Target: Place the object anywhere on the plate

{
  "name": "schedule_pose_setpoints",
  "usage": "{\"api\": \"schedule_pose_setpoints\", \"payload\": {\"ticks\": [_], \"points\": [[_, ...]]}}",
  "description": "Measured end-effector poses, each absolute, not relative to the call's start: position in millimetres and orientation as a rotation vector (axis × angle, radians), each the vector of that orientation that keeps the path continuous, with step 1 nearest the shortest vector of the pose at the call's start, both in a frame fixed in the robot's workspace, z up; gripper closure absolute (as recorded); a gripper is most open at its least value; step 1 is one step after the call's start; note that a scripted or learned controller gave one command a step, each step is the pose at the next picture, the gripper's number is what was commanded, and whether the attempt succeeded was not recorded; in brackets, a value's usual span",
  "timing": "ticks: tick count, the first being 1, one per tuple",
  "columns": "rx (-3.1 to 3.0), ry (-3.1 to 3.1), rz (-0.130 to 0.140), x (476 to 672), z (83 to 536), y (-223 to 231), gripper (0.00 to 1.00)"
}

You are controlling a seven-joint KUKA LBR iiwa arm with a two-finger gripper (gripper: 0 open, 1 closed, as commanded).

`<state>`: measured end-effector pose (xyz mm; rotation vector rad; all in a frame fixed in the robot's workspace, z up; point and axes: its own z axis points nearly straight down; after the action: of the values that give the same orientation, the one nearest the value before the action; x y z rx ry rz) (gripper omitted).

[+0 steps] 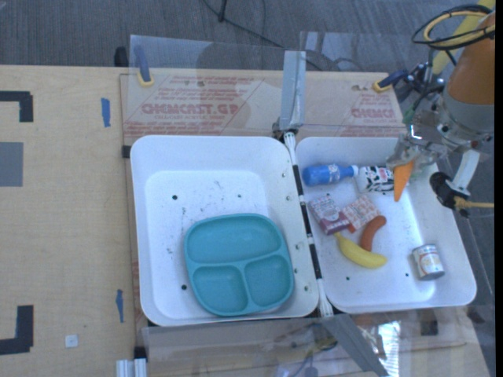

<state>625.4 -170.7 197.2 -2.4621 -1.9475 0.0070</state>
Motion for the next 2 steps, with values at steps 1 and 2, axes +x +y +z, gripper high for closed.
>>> {"api": "schedule_pose_setpoints", "payload": {"ticks": [1, 2], "points": [[-2.177, -2.258, 0.004, 611.4, 184, -124, 1.00], [-2.104, -2.327, 0.004, 595.5, 183, -58, 1.00]]}}
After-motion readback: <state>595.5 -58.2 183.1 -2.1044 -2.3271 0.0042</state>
